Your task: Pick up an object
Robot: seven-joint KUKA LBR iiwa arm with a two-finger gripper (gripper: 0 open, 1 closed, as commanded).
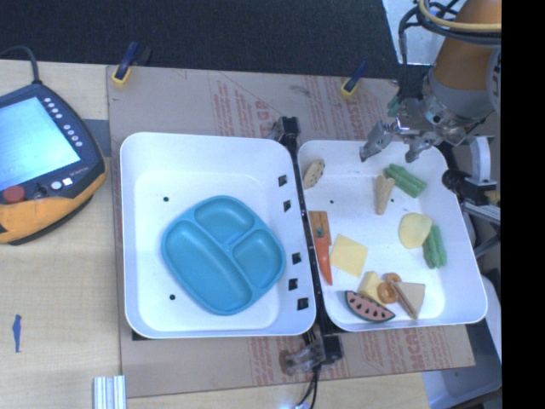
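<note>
Tool above the right bin, nothing held

Your tool [397, 146] hangs with fingers apart near the green bean [404, 180]; it looks light, stiff and slick, so grip across its middle.

Arm [464, 54]: grey body w/ orange band above wrist, black & yellow cables looped at top. Gripper [397, 147]: 2 grey metal fingers, dark mount.

Cardboard-covered bench [213, 100], black backdrop [213, 7] behind, teach pendant [38, 164] at left
</note>
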